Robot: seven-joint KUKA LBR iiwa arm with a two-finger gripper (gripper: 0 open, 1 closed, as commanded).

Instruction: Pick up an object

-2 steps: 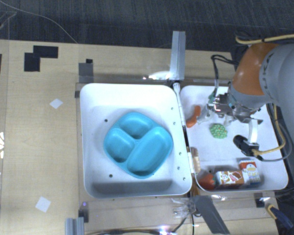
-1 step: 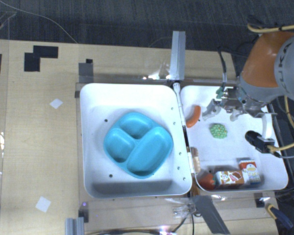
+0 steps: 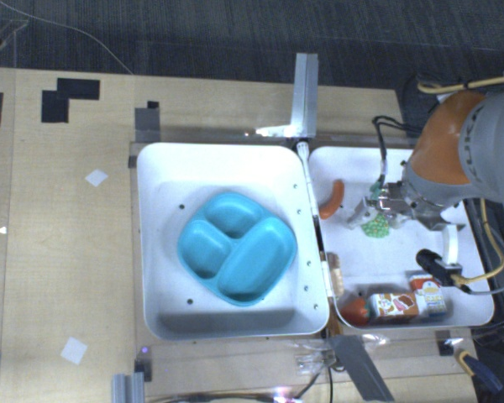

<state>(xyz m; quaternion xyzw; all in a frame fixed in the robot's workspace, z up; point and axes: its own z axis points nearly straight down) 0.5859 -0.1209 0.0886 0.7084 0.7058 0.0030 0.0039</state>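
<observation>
My gripper (image 3: 371, 212) hangs low in the right bin (image 3: 361, 263), near its upper middle. The arm reaches in from the right. A small green knobbly object (image 3: 375, 227) lies right under the gripper's tip, touching it or nearly so; whether it is held does not show. An orange sausage-shaped piece (image 3: 331, 200) lies just left of the gripper, close to the bin's left wall. A bottle with a red and white label (image 3: 401, 305) rests on its side along the front wall, with a red round item (image 3: 355, 311) at its left end.
The left bin (image 3: 151, 225) holds a blue three-part divided plate (image 3: 235, 246) in its middle. A small white piece (image 3: 451, 246) lies at the right side of the right bin. A metal post (image 3: 306, 91) stands behind the wall between the bins.
</observation>
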